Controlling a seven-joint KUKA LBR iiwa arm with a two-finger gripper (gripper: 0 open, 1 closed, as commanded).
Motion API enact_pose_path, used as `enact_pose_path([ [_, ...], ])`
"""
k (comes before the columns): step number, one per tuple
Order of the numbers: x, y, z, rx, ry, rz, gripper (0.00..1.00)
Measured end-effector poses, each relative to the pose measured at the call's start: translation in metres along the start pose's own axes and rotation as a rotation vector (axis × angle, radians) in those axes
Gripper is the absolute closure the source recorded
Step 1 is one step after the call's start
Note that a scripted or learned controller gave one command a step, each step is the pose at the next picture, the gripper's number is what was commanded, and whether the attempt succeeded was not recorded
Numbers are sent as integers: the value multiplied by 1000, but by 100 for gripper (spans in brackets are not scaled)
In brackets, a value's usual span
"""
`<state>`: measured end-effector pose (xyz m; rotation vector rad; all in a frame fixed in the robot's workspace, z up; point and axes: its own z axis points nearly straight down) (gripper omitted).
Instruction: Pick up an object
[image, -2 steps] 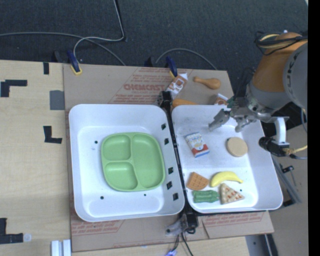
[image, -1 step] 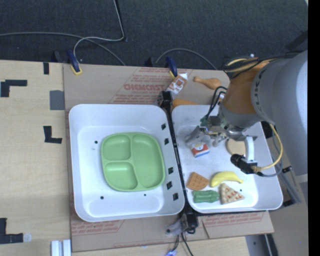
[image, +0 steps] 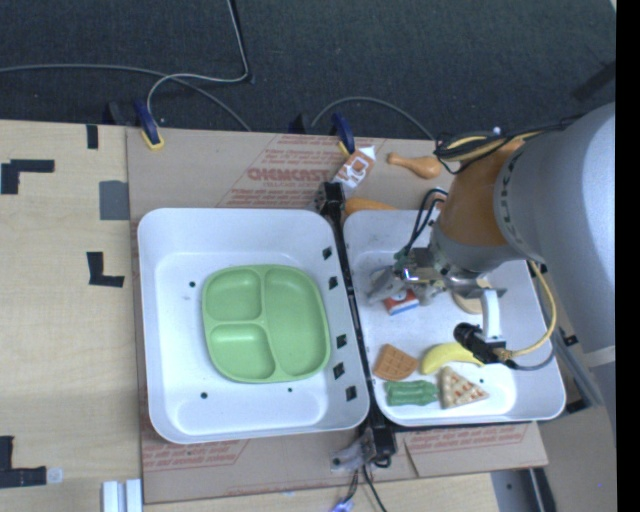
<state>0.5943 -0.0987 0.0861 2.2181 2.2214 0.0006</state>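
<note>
Nothing is lifted yet: your hand (image: 400, 283) is hovering low over a small red-and-white object (image: 402, 302) in the right bin (image: 545, 405), its grip impossible to tell.

A green three-compartment plastic plate (image: 265, 322) lies in the middle of the left shallow white bin (image: 170, 400), which rests on a brown cardboard sheet (image: 270, 170) covering the light wooden bench (image: 50, 330). Blue-and-yellow clamps (image: 150, 127) grip the cardboard's far edge, and a thin grey cable (image: 240, 55) runs over the dark carpet (image: 400, 50) beyond
</note>
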Motion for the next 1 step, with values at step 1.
enact_pose_path([
  [1, 0, 0, -10, -1, -1, -1, 100],
])
